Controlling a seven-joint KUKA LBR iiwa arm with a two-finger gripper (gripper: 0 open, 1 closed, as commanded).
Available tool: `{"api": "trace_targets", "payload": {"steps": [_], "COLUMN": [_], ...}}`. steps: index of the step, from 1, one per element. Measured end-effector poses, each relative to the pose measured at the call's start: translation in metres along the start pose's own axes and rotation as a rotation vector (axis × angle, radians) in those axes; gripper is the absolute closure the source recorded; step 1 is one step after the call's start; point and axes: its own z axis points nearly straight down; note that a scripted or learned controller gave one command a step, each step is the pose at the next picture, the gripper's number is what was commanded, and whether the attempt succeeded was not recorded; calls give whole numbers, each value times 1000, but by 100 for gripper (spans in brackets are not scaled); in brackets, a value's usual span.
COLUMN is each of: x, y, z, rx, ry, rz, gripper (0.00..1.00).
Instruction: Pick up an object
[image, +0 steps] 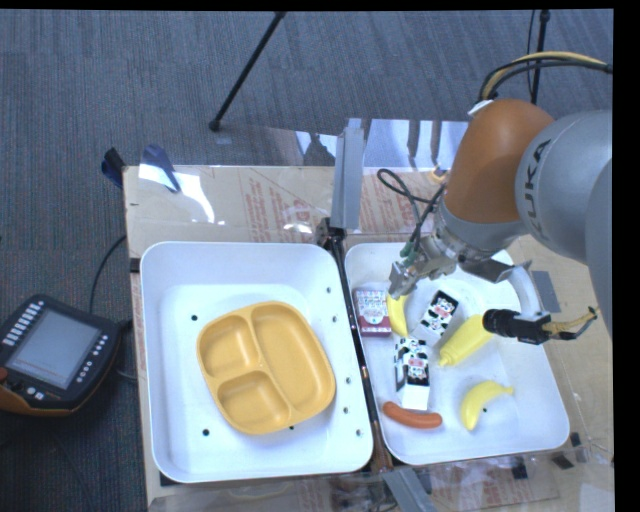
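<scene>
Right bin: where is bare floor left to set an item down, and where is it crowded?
Free in the right bin: the near-right corner, past the banana, and the strip behind the gripper. Crowded: its left half, with the red carton, cow cartons, sausage and mustard bottle.

Arm (560, 170) cut off at right edge, small carton (372, 310) print unreadable
</scene>
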Motion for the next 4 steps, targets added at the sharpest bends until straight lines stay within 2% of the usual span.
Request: {"api": "trace_targets", "payload": {"steps": [1,2,3,4], "x": [0,-25,-17,-19], "y": [-1,-1,-84,-83], "z": [2,54,97,90], "rx": [4,-1,10,12], "ry": [1,0,4,7], "rz": [1,-5,85,91], "gripper": [0,0,0,100]}}
